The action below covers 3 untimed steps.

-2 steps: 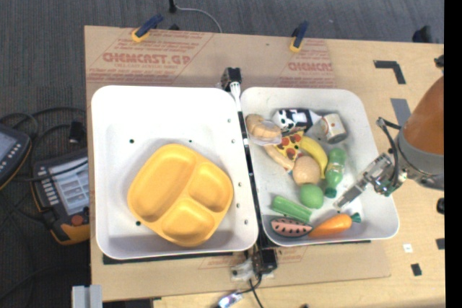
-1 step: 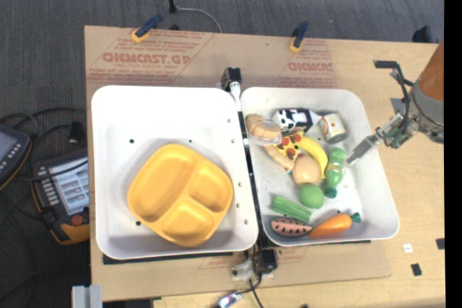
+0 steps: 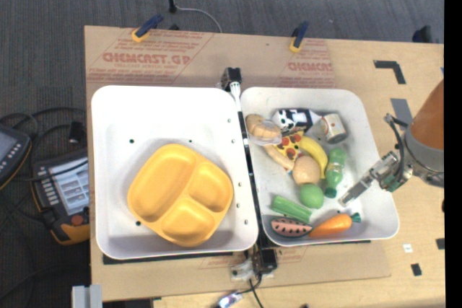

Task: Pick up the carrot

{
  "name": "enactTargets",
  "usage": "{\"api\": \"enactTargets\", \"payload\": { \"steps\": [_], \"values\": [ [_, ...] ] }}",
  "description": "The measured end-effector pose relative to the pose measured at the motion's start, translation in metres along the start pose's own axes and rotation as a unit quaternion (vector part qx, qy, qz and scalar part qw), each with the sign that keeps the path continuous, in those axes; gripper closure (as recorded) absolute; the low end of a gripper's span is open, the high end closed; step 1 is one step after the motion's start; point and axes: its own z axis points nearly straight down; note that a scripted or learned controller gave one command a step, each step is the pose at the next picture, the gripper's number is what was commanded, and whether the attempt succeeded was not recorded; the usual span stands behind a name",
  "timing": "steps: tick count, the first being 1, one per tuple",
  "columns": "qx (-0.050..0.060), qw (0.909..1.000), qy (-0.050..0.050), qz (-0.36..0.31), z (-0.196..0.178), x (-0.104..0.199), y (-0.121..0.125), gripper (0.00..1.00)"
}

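- Camera view: the gripper (image 3: pixel 363 184) hangs over the right edge of the right bin (image 3: pixel 375 148), its fingers (image 3: pixel 354 192) pointing down and to the left; from this slant I cannot tell whether they are apart or together, and nothing is seen between them.
- The carrot (image 3: pixel 330 225) lies below and just left of the fingers, near the bin's front rim, on its side with its green top (image 3: pixel 355 216) turned towards them. It is not in the grip.
- Risk: the carrot lies at a slant, so a descent not lined up across its narrow width would likely push it away rather than close around it.
- Risk: the watermelon slice (image 3: pixel 291 229) touches or nearly touches the carrot's far end, left of the fingers; a grasp set too far left could catch it or nudge both.
- Risk: the bin's front wall is just beyond the carrot, so one finger could strike the rim and stall or shift the bin on the desk (image 3: pixel 339 278).
- Risk: the carrot looks smooth and tapered, so a pinch near the thin end may slip on the lift.
- The green bottle (image 3: pixel 333 171) and the lime (image 3: pixel 312 195) sit up and left of the fingers, probably clear of a direct drop.
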Motion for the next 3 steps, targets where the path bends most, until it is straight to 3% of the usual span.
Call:
{"api": "enactTargets", "payload": {
  "steps": [1, 2, 3],
  "values": [
    [0.0, 0.9963, 0.0, -0.086, -0.008, 0.02, 0.014, 0.0],
    [-0.001, 0.9921, -0.002, -0.125, -0.17, -0.001, 0.001, 0.0],
    [0.0, 0.9891, 0.001, -0.147, -0.005, -0.001, 0.002, 0.0]
  ]
}}
